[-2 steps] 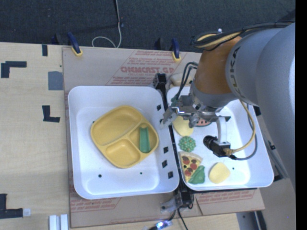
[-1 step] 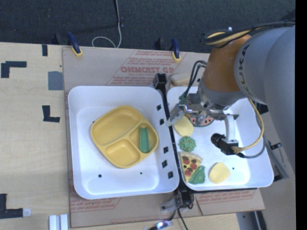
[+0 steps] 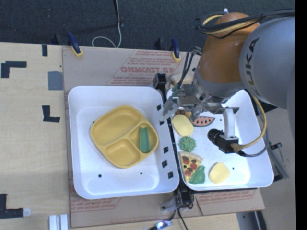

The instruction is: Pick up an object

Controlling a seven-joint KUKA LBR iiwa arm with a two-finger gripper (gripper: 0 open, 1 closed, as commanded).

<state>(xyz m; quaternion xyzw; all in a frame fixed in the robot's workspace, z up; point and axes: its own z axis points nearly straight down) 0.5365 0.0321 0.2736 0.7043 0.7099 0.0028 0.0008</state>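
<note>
The gripper (image 3: 184,110) is lowered over the right bin (image 3: 254,176) near its left wall, and a pale yellow, potato-like toy (image 3: 183,124) is seen directly beneath it; whether the fingers are apart or together cannot be told. The toy is judged light, stiff and smooth, so it is best taken across its narrow middle, since a rounded end could slip out.

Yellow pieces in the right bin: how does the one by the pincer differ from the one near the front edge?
The upper yellow piece is paler and oval; the lower yellow piece is deeper yellow and blockier. The upper lies just below the pincer, above the broccoli; the lower lies apart, right of the pizza slice. Both rest loose in the right bin.
</note>
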